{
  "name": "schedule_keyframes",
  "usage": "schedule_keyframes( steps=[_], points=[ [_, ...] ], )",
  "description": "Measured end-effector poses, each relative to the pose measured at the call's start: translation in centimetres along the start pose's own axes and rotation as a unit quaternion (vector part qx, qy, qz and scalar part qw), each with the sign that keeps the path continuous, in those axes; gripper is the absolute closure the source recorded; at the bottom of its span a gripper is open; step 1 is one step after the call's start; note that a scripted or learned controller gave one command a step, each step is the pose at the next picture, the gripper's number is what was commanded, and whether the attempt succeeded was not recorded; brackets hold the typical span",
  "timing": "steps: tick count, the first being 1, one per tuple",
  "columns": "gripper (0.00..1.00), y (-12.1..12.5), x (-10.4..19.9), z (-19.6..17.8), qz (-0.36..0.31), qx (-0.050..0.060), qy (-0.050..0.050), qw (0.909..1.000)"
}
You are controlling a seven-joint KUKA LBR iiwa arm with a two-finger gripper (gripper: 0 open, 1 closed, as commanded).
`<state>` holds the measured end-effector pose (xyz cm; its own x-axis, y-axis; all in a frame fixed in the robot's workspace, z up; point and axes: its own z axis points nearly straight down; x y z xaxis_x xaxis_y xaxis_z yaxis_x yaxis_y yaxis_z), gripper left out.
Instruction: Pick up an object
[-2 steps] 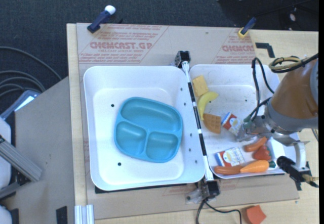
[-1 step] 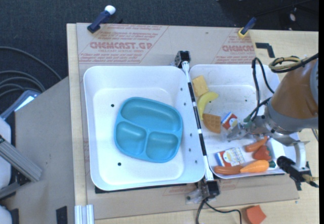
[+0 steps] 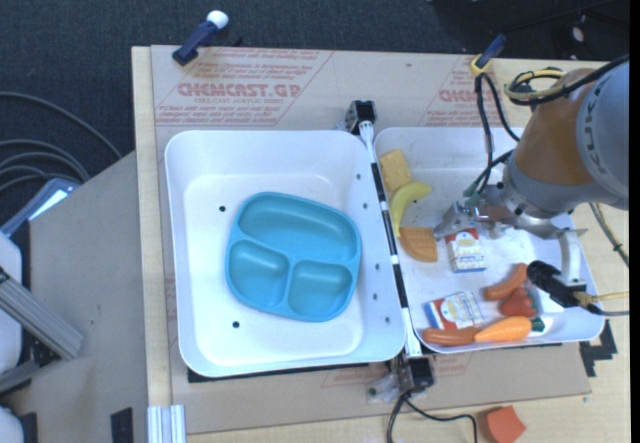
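Reaching into the right bin (image 3: 590, 329), we judge the gripper (image 3: 462, 219) is mid-approach above the small carton (image 3: 465, 251) near the bin's centre; finger state we cannot tell; next, descend and close.

Hidden and cut-off parts over the two bins

The arm (image 3: 575, 146) runs off the picture's edge at 3 o'clock, and its body covers the right bin's (image 3: 440, 146) far corner at 1 o'clock. The gripper (image 3: 468, 216) sits low over the bin, its fingertips too small and blurred to tell how they stand. Print on the small carton (image 3: 465, 251) and the flat packet (image 3: 455, 311) is unreadable. A grey object (image 3: 35, 316) is cut off at 9 o'clock.
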<state>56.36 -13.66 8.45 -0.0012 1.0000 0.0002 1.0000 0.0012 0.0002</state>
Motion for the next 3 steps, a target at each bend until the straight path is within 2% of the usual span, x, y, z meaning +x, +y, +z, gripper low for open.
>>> schedule_keyframes(
  steps=[1, 2, 3],
  points=[
    [1.00, 0.0, 0.0, -1.0, 0.000, 0.000, 0.000, 1.0000],
    [1.00, -1.4, 5.0, -10.0, 0.000, 0.000, 0.000, 1.0000],
    [1.00, -6.1, 10.3, -13.0, 0.000, 0.002, 0.001, 1.0000]
  ],
)
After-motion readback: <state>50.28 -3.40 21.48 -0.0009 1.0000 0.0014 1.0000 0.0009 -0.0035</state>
